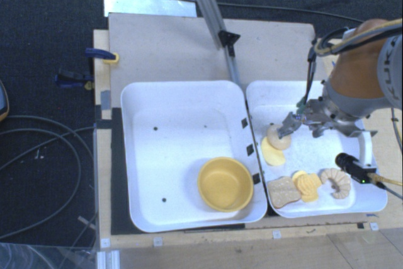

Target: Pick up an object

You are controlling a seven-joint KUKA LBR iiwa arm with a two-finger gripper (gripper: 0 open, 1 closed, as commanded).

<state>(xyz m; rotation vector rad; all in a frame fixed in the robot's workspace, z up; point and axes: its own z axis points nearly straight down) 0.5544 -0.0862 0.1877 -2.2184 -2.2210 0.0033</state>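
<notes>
My gripper (288,125) reaches into the right bin (318,91) from the right and sits low at the bin's left side. Its tip touches a small beige rounded object (278,139), which lies just below and left of it. A pale yellow flat piece (272,154) rests against that object's lower side. Along the bin's front lie a slice of toy bread (283,192), a yellow ridged piece (308,186) and a tan croissant-like piece (336,182).
The left bin (164,116) holds a yellow bowl (225,183) near its front right corner. A grey pole (208,0) slants down to the gap between the bins. A black connector (350,166) on the arm hangs over the right bin's front right.
</notes>
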